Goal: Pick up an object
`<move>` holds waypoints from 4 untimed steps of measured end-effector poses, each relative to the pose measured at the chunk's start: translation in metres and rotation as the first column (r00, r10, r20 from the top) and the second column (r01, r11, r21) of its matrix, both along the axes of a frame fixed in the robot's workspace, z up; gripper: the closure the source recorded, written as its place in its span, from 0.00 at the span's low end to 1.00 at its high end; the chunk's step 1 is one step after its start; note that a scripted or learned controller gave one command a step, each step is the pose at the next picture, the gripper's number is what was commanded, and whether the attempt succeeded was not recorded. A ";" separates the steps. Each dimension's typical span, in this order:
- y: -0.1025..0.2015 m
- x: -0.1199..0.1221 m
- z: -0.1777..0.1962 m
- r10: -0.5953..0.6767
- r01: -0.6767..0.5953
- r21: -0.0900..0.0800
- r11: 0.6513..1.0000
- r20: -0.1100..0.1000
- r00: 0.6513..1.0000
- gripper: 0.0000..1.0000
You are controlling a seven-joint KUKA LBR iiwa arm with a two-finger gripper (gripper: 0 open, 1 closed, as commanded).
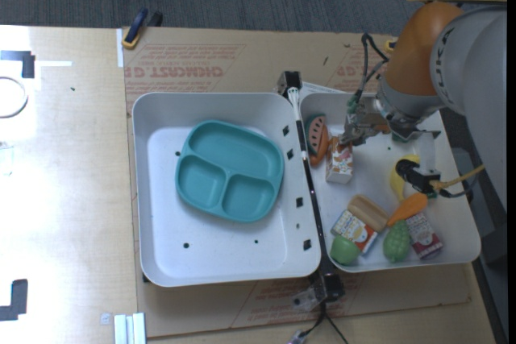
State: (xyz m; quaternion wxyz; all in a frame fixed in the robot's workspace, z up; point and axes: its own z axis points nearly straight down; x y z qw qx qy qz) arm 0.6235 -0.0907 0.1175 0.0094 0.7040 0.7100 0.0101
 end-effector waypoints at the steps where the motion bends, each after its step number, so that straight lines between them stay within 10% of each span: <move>1: 0.002 0.000 -0.001 0.001 -0.001 0.003 1.000 -0.002 1.000 0.00; 2: -0.014 -0.066 -0.022 -0.010 0.010 -0.001 1.000 -0.029 1.000 0.00; 3: -0.015 -0.065 -0.012 -0.012 0.012 -0.001 1.000 -0.027 1.000 1.00; 4: 0.033 -0.080 0.112 -0.007 0.007 -0.002 1.000 -0.027 1.000 1.00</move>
